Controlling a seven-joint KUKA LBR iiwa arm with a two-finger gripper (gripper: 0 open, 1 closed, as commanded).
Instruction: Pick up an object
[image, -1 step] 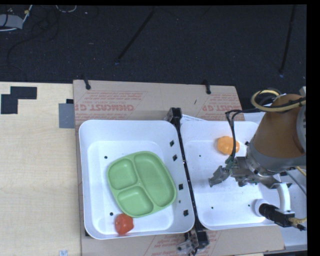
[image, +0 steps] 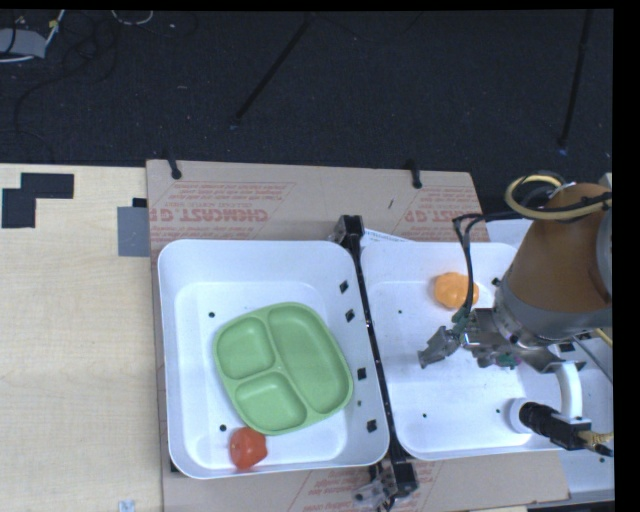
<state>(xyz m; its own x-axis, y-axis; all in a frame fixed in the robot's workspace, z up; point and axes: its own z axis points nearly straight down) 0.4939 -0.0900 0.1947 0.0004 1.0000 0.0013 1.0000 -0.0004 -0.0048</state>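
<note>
An orange ball-like object (image: 452, 290) lies in the right bin (image: 420, 430), near its far wall. My gripper (image: 442, 346) hangs over the middle of that bin, just below and slightly left of the orange object and apart from it. It looks open, with nothing between its fingers. In the left bin (image: 185, 300) lies a green divided plate (image: 283, 366), and a small red-orange object (image: 248, 447) sits at the plate's near-left edge.
A black divider (image: 365, 340) separates the two bins. Both bins rest on a cardboard sheet (image: 280, 205) on the wooden bench. The arm's grey and orange body (image: 560, 280) covers the right bin's right side.
</note>
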